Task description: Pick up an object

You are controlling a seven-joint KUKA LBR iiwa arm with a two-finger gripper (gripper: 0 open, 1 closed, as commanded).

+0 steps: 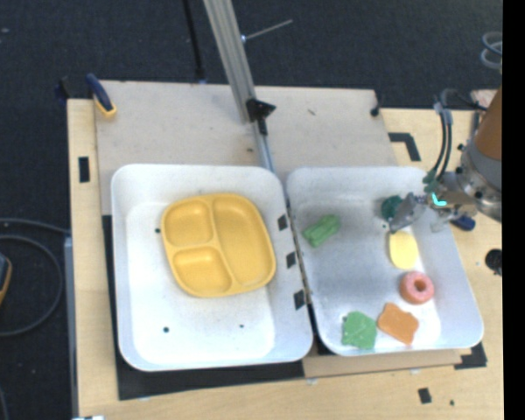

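Note:
The right bin [332, 191] holds a green block [320, 230] near its left side, a yellow piece [403, 251], a pink ring [416, 287], an orange piece [397, 323] and a green square piece [359, 331]. My gripper [401, 214] reaches in from the right, low over the bin's upper right part. Its tips sit just above the top edge of the yellow piece. Something small and dark green shows beside the tips; I cannot tell whether it is a separate object. Nothing is clearly between them.
The left bin [140, 322] carries a yellow divided plate [218, 243]. A slanted metal post [232, 46] rises behind the bins, with a black clamp [260, 110]. Cables loop by the arm at the right edge.

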